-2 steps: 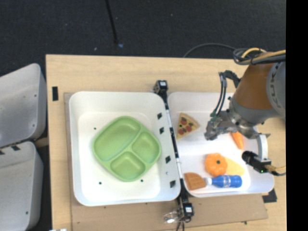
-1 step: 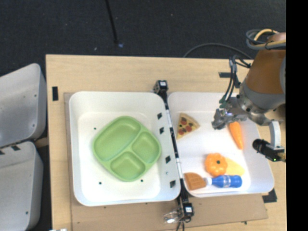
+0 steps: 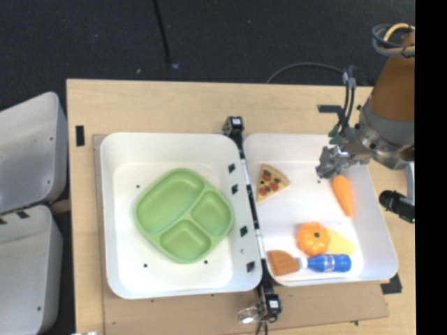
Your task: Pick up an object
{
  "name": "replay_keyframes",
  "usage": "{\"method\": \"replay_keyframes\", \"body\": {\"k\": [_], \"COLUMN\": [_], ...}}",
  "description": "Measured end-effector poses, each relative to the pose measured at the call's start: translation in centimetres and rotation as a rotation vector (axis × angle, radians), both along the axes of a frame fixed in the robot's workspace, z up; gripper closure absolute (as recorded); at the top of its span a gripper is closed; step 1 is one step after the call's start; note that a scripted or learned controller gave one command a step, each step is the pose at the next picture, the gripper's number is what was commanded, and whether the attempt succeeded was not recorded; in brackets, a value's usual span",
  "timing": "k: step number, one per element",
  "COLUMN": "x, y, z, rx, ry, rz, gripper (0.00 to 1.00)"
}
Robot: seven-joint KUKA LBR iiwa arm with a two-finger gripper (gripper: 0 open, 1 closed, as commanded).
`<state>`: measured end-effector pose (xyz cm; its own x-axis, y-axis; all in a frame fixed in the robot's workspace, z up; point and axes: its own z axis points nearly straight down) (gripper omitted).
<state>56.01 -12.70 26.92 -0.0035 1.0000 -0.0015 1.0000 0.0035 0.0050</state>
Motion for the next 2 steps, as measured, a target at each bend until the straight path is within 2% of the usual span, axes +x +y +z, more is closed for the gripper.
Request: {"method": "replay_keyframes", "body": {"k": [1,2], "x": [-0.3,0.9], "y": [4.8,10.7], "z": [-0.2,-1.4], "rx": [0.002,0.002], "ry": [0.004,0.006], "rz": [0.003,0.003], "gripper": [1.0,1.0]}}
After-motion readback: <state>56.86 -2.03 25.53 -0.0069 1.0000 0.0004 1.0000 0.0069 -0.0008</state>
